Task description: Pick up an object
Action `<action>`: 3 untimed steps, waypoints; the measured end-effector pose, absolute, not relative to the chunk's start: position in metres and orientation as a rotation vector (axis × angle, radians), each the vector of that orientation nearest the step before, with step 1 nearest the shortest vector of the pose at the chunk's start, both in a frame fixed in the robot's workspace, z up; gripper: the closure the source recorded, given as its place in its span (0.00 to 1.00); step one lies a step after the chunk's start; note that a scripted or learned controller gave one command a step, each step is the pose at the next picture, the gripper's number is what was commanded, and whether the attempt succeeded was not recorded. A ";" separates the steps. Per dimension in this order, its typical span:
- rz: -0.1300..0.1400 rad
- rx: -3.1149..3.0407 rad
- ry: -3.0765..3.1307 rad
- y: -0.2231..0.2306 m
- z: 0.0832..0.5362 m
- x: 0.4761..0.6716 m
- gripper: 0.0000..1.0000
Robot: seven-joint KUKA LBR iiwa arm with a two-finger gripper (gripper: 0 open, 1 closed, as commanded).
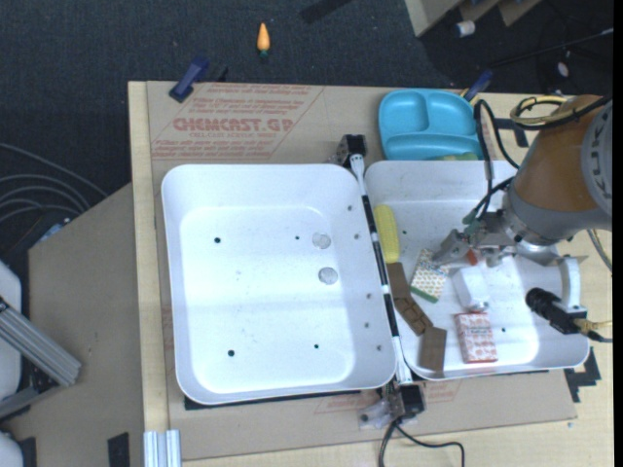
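The right bin (438, 178) holds several small items. A yellow bar (386, 233) lies along its left wall, with a green-dotted packet (429, 282) and a brown strip (409, 305) below it. Further front lie a brown card (433, 351) and a red and white packet (476, 339). A white block (477, 286) sits in the middle. My gripper (467, 247) is low inside this bin, just above the white block and right of the dotted packet. The grey arm with its orange band (563, 168) comes in from the right and hides part of the bin behind it.
The left bin (195, 193) has two small round pieces (324, 259) near its right wall. A blue divided tray (433, 125) stands behind the right bin. Cables (501, 139) run by the arm. A blue clip (188, 81) lies on the board's far left corner.
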State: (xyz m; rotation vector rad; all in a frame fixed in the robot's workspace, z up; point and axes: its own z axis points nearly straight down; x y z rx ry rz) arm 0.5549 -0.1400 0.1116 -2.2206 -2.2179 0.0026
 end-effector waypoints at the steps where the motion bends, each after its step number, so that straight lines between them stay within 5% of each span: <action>1: -0.008 -2.226 -2.230 -0.138 0.090 0.611 0.00; 2: -0.009 -2.231 -2.233 -0.139 0.100 0.612 1.00; 3: -0.008 -2.231 -2.232 -0.139 0.100 0.611 0.00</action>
